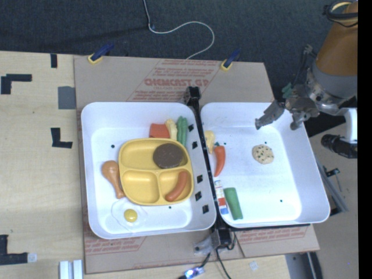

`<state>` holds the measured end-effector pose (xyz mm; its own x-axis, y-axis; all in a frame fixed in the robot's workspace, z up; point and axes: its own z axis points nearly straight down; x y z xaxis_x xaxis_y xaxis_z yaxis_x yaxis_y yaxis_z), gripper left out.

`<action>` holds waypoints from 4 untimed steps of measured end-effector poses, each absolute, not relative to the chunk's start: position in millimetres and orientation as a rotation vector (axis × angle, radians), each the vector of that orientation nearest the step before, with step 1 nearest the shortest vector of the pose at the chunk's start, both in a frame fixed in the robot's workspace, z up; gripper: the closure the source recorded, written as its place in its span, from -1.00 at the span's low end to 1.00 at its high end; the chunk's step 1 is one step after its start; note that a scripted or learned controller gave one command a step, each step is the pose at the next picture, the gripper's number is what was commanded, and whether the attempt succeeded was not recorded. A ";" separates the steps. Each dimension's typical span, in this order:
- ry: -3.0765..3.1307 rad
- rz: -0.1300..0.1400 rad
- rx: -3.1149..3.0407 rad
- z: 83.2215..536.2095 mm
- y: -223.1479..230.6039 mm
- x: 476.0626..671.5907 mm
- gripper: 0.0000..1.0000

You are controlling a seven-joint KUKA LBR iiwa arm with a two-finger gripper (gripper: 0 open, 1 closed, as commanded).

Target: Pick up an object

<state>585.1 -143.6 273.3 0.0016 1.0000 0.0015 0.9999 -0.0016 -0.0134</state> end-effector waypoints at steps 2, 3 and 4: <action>-2.219 0.008 -2.216 215.8 -145.5 585.5 -1.00; -2.219 0.008 -2.216 151.6 -148.2 582.6 -1.00; -2.223 0.004 -2.218 92.4 -140.9 587.8 -1.00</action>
